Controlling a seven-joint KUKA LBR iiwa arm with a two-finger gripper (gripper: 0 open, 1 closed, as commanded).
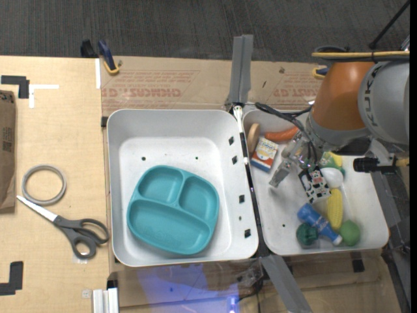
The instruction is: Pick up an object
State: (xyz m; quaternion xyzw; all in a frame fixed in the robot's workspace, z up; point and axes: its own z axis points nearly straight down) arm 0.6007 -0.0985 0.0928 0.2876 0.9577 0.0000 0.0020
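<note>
Arm fills the 2 o'clock corner, its bulk hiding the right bin's far side. Gripper hangs over the bin middle; fingers spread wide, nothing between them. Toys crowd 4 o'clock of it: ribbed yellow corn, blue bottle, green ball, a small dotted piece, hard to identify. Carton at its 10 o'clock, sausage half hidden. Left bin holds a glossy teal tray. Scissors and tape roll lie at 9 o'clock.
</note>
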